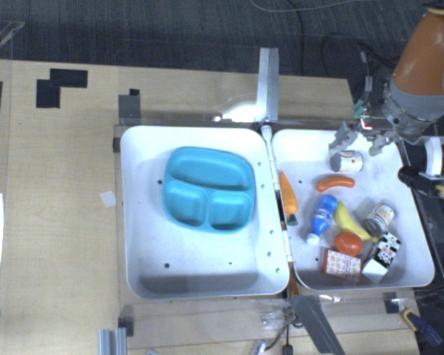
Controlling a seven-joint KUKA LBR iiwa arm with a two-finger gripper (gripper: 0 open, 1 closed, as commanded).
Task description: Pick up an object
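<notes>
My gripper (pixel 359 139) hangs over the back of the right bin (pixel 421 276), its fingers (pixel 343 136) spread open with nothing between them. Just in front of it lies a small white can (pixel 349 160) on its side. Further forward in that bin are a red sausage (pixel 334 183), an orange carrot (pixel 287 196) along the left wall, a blue bottle (pixel 322 217), a yellow banana (pixel 352 222), a red tomato (pixel 347 242), a silver tin (pixel 380 215), a black-and-white cube (pixel 385 251) and a red box (pixel 343 264).
The left bin (pixel 140 272) holds a blue divided tray (pixel 207 188). A metal post (pixel 268 80) rises at the back between the bins. The arm's orange band (pixel 426 54) stands at the right edge, with cables and black hardware (pixel 428 180) below it.
</notes>
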